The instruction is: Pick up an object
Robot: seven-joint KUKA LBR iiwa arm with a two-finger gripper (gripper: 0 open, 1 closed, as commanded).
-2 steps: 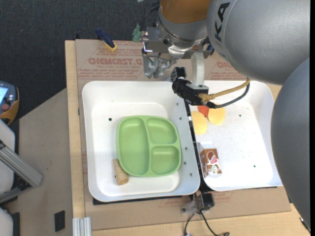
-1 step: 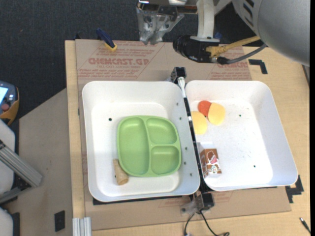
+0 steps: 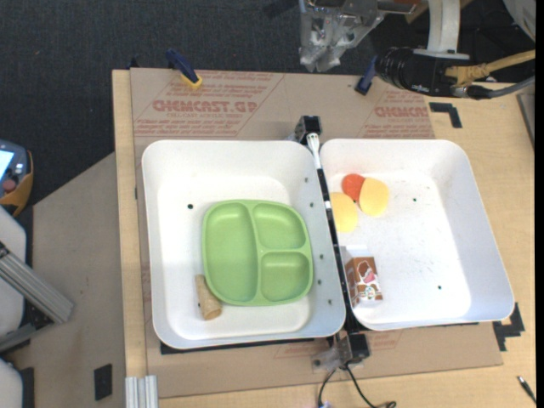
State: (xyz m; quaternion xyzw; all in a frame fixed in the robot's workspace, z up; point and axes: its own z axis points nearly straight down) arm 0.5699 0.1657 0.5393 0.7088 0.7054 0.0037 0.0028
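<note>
Camera view shows, nearest, a tan piece (image 3: 208,300) beside the green tray (image 3: 255,251) in the left bin (image 3: 161,228), and a brown packet (image 3: 364,280) in the right bin (image 3: 459,228). Further, two yellow pieces (image 3: 344,212) and a red one (image 3: 352,184) touch. Far behind, the gripper (image 3: 327,36) hangs above the bench; how wide it stands I cannot tell, and I see nothing in it. The pick seems not yet begun; next it must descend onto one object
</note>
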